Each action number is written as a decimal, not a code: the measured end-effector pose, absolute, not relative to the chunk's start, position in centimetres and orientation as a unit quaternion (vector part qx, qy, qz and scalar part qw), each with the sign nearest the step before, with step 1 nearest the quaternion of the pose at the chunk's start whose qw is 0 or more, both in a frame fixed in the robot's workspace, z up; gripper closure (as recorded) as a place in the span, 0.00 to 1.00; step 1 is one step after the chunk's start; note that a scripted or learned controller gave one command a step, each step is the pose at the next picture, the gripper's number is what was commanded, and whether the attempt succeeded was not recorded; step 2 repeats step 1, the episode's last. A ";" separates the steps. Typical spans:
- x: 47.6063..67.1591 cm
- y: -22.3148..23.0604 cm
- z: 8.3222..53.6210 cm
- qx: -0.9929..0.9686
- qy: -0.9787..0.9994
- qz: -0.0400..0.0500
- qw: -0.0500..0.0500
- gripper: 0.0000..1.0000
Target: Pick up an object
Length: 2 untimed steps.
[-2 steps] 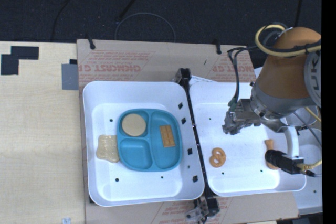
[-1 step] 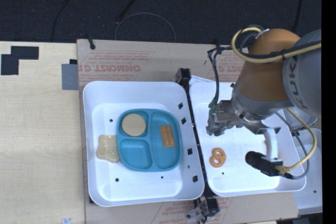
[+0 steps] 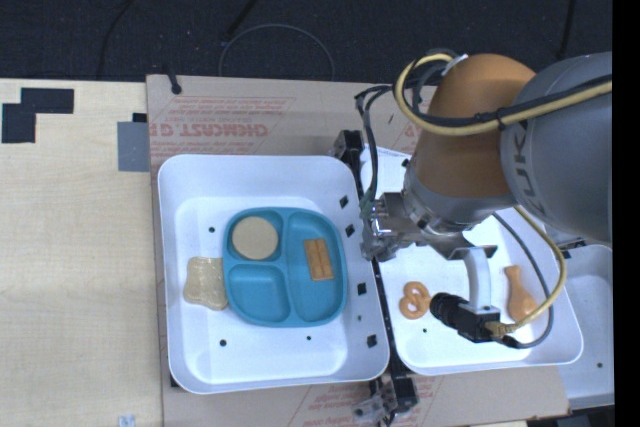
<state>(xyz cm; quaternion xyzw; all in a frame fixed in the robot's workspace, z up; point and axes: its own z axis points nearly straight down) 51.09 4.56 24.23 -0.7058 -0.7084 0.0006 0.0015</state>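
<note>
My arm reaches in from the right and hangs over the right bin [image 3: 560,345]. The gripper [image 3: 378,237] shows as a metal part low at that bin's left wall, close to the divide between the bins. An orange-brown pretzel [image 3: 414,300] lies on the right bin's floor, just below and right of the gripper. Near the right wall of the same bin lies a tan drumstick-shaped piece [image 3: 517,293]. Nothing shows between the fingers.
The left bin [image 3: 200,185] holds a blue divided plate [image 3: 270,300] with a round tan cookie [image 3: 253,237] and a brown rectangular biscuit [image 3: 319,259] in its upper compartments. A pale bread-like piece [image 3: 205,282] lies against the plate's left edge.
</note>
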 end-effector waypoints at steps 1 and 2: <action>50.2 9.5 22.7 -0.706 -0.708 0.002 0.002 1.00; 50.2 9.5 22.7 -0.706 -0.708 0.002 0.002 1.00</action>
